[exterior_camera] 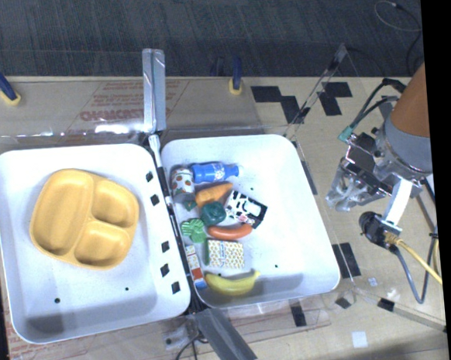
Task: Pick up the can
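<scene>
White plastic, two shallow bins side by side on a tan bench, seen from above at a slant. In the left bin (26,307), a yellow tray (85,217) with three hollows. In the right bin (292,232), a tight cluster of small things near the left wall. At the cluster's top left corner, the can (182,180), small and round, seemingly upright with its end facing the camera, touching or just beside a blue bottle (213,172) lying on its side to the right. Below these, a carrot (213,194), a green toy (212,213), a black-and-white piece (245,206), a sausage (229,232) and a banana (231,281) at the near edge.

Off to the right, outside both bins, the gripper (351,191), hanging above the bare bench, well apart from the can. From the gripper, can lying to the left and slightly toward the far side, across the open stretch of the right bin. Nothing visible between the clear fingers; how far open, impossible to tell from this angle.

Likely next need: a long reach leftward over the bin wall, then a descent beside the bottle without nudging it.
</scene>
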`<action>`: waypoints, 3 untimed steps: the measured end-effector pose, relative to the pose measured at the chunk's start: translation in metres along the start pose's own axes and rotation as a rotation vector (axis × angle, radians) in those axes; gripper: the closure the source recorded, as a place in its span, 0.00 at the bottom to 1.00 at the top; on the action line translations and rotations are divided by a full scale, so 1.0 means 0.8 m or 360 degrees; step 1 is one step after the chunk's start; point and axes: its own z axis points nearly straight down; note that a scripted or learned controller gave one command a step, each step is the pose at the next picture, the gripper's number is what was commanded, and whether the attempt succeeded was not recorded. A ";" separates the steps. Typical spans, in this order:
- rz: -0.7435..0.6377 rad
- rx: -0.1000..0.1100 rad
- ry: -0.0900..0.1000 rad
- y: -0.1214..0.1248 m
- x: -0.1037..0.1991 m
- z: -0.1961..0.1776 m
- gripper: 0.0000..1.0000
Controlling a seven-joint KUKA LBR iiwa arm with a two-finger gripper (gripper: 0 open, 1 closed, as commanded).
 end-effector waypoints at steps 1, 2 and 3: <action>-0.0388 0.0010 0.0001 0.009 0.013 0.038 1.00; -0.0746 0.0007 0.0001 -0.008 0.023 0.070 1.00; -0.0195 0.0013 -0.0002 -0.024 0.063 0.176 1.00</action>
